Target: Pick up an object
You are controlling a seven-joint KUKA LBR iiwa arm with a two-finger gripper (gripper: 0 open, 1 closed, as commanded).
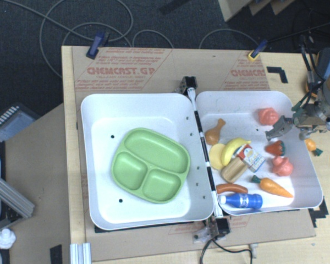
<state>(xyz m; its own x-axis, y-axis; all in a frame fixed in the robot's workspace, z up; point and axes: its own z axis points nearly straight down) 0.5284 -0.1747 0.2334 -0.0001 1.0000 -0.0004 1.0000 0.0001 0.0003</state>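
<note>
**Nothing picked yet — the gripper hangs at the right bin's far edge**

The task looks barely begun. The gripper (286,126) sits low over the right side of the right bin (231,100), its two dark fingers spread apart with nothing between them — the jaws are open and empty. Just beside them lie a pink toy (268,116) and a small red strawberry-like piece (275,147), the nearest candidates, though neither is touched as far as I can tell.

The other toys lie on the bin floor: a chicken drumstick (214,131), a banana (231,150), a carrot (275,187), a sausage (231,188) and a blue bottle (242,201). The left bin (93,114) holds a green divided plate (150,165).

What remains is the whole pick: settle over one toy, close on it, and lift it off the bin.
</note>
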